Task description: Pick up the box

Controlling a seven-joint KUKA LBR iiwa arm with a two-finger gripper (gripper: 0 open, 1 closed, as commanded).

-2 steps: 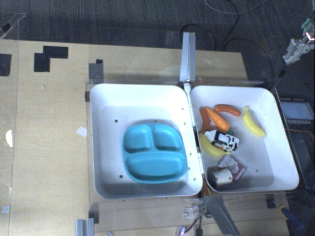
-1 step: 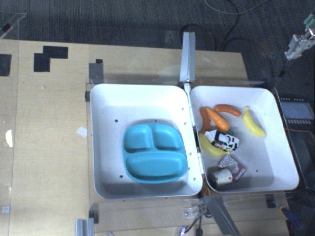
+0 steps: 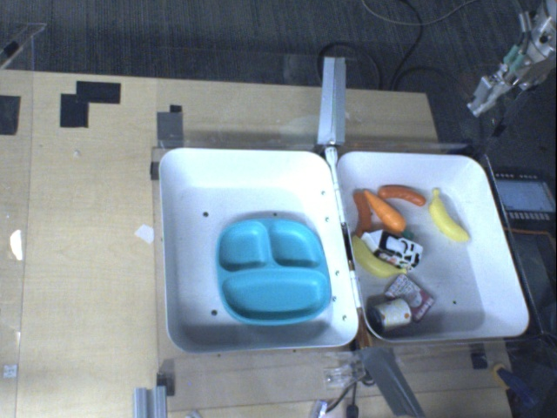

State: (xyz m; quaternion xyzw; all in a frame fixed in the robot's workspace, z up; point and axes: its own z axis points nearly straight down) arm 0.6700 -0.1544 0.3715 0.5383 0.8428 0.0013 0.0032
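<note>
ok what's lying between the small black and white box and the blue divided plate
In the camera view, one yellow banana lies beside the black and white box, then the bins' adjoining rims and bare white floor before the blue divided plate.

Both white bins (image 3: 183,233) look like smooth matt plastic, the blue divided tray (image 3: 273,270) is slightly glossy plastic, the desk (image 3: 78,259) is pale wood-look laminate, and the little can (image 3: 393,313) looks metal.

Left bin (image 3: 183,233): white; holds a turquoise-blue sectioned tray (image 3: 272,269). Right bin (image 3: 487,233): white. Contents: two orange carrots (image 3: 383,209), two yellow bananas (image 3: 447,217), box (image 3: 399,249) patterned black on white, packet (image 3: 412,293) in a red-and-white check, silver-grey can (image 3: 392,313). Bench (image 3: 78,259): pale wood.
</note>
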